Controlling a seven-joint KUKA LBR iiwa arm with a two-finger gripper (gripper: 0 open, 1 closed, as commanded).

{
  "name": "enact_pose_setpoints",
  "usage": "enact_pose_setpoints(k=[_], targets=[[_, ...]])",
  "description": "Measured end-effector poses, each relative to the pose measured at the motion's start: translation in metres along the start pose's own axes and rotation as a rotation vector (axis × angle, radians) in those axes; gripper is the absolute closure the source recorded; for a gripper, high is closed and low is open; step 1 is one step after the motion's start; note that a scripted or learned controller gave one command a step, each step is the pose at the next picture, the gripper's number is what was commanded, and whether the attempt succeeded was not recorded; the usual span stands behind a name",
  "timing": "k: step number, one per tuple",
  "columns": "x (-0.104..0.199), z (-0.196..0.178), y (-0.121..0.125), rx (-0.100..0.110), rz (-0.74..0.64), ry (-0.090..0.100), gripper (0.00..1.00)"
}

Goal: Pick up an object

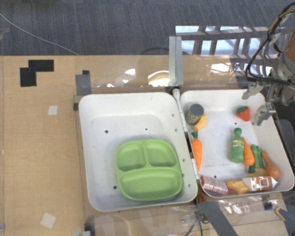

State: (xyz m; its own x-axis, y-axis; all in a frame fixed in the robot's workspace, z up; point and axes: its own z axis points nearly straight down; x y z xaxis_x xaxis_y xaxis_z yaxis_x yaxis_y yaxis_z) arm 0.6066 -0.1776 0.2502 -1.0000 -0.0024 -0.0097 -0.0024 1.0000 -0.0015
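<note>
The right bin [213,98] holds several toy foods. A red strawberry-like fruit [243,113] lies near its far right corner. A green bottle [237,145] lies mid-right beside an orange carrot [248,153]. A second carrot [197,151] rests along the left wall, below a small can [194,110] and a yellow banana [201,121]. My gripper [256,103] hangs over the bin's far right corner, just right of the red fruit. Its two grey fingers stand apart and open, with nothing between them.
A green divided plate [148,169] lies in the left bin [102,117]. Along the right bin's front wall lie a red packet [215,184], a bread piece [236,186] and a white-and-orange bottle [261,183]. A metal rack [222,43] stands behind the bins.
</note>
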Motion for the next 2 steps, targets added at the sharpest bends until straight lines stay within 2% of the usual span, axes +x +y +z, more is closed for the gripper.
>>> enact_pose_setpoints(k=[1,2], targets=[[0.004,0.157,-0.028,0.001,-0.145,-0.002,0.0],[0.055,0.16,-0.023,0.002,0.025,-0.005,0.0]])
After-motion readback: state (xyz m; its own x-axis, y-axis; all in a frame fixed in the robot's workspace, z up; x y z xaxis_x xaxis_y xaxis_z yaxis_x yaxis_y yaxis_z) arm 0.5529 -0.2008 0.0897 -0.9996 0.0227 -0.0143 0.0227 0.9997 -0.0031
